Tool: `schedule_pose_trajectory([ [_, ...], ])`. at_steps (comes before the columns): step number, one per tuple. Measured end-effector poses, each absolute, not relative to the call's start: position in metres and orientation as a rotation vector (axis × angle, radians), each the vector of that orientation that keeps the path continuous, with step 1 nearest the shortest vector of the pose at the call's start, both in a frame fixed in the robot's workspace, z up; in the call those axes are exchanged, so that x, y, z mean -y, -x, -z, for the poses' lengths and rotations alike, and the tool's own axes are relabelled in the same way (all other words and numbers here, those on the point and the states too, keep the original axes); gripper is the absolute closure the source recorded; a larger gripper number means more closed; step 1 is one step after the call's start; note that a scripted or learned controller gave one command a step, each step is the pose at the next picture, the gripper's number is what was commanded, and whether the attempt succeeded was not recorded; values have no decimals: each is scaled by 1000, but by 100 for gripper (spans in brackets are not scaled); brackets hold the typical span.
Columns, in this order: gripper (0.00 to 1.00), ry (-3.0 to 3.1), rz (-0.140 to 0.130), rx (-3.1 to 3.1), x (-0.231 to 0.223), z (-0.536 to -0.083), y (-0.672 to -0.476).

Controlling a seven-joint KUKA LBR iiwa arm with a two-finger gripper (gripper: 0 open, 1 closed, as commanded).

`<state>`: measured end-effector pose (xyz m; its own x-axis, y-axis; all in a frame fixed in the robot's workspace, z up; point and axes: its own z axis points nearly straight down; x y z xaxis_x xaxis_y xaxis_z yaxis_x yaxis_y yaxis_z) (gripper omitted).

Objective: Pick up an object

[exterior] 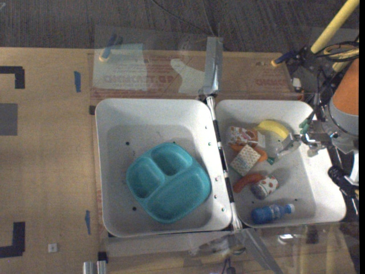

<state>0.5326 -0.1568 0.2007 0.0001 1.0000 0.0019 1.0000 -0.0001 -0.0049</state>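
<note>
Gripper (283,148) hovered low in right bin (325,198), finger state unclear, banana (272,129) touching at 11 o'clock, waffle (245,159), blue bottle (272,212) at 6, open floor toward 4, teal plate (168,181) in left bin (114,153).

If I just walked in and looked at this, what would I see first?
Probably the big teal plastic divided plate, lying alone in the left white bin. Next, the jumble in the right white bin: a yellow toy banana near the back, a blue plastic bottle lying at the front, and small toy foods between. The grey arm's gripper reaches in from the right, close beside the banana.
</note>
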Motion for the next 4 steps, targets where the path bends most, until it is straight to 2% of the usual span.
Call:
schedule_pose_trajectory([
  [1, 0, 2282, 2, 2164, 147, -89, -596],
  [2, 0, 2301, -60, 2068, 160, -85, -654],
  [3, 0, 2544, -67, 1758, 152, -85, -643],
  [4, 100, 2575, -33, 1771, 152, -95, -650],
])
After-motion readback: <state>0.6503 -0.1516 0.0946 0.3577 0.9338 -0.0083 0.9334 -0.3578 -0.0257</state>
